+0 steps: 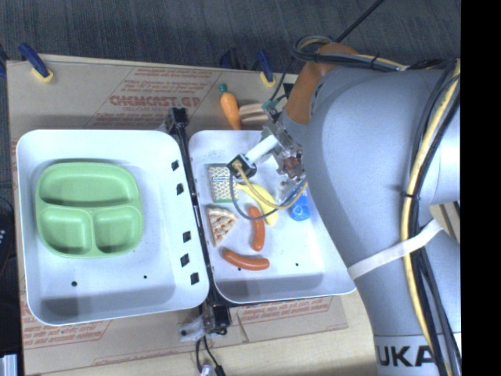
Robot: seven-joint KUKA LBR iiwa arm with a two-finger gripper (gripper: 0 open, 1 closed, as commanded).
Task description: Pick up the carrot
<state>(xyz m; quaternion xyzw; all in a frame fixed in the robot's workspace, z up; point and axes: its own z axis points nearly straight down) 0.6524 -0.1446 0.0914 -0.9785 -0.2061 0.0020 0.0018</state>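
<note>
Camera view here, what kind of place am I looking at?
Probably a robotics lab test bench: a grey arm over two white bins, toy food such as a carrot, and cardboard clamped to the bench.

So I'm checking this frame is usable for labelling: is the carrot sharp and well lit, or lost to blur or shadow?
In the camera view, the carrot lies outside the bins on the bench, evenly lit, slightly soft but recognisable; the right bin looks bright without hard glare; the arm blocks that bin's right side.

Dark grey carpet floor (117, 10) — brown cardboard-topped bench (141, 92) under even light
</note>
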